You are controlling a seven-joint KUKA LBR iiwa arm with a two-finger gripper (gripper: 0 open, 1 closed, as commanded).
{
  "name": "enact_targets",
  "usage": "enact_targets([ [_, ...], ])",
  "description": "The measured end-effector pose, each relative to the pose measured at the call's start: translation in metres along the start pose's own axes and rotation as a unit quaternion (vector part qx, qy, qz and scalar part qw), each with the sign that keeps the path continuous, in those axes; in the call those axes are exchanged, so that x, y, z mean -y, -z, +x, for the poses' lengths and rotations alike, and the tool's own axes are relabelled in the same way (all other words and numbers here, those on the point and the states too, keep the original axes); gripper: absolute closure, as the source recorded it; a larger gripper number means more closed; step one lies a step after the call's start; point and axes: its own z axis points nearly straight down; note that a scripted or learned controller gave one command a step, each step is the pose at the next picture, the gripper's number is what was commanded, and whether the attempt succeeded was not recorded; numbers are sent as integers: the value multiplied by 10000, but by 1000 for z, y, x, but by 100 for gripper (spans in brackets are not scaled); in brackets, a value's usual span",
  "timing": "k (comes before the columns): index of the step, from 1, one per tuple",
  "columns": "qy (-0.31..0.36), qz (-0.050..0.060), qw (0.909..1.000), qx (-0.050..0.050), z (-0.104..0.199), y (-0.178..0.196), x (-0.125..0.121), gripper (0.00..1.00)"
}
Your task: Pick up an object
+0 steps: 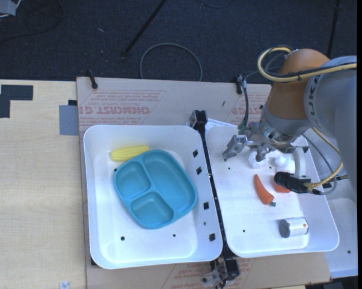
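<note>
Orange-banded wrist (295,83) stands highest, closest to the lens, at upper right of frame. Below it we log the claw (246,152) over the upper left part of the right bin (247,227). Its fingers are spread wide with nothing between them. We cannot tell whether the tips touch the white floor.

Step in hand, as we judge it: approach, before any grasp. No object is lifted.

Outward from the claw:
- Orange carrot-shaped piece (264,189), the nearest candidate, lies flat to the lower right, near the claw but apart from it.
- White lump (283,160) sits just right of the claw; we cannot identify it.
- Small grey-and-white cylinder (293,227) lies on its side toward the bin's lower right corner.
- Left bin (103,239), across the divider, holds a blue divided plate (154,187) with a yellow corn cob (128,153) just beside its upper left rim.

Next move, in our view: shift the claw lower right, centre it over the carrot piece, set the fingers across its narrow width, descend, close.

Writing: red print on the cardboard sheet (139,95) under the bins is upside down. We make out something like "CHEMCO"; the rest is uncertain. More red print at the bottom edge is cut off and unreadable.
</note>
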Motion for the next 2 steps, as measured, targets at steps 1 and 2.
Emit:
enact_targets([
  [1,-6,3,10000,0,-3,-45,-3,0],
  [2,-24,-13,10000,3,-5,-33,-4,100],
])
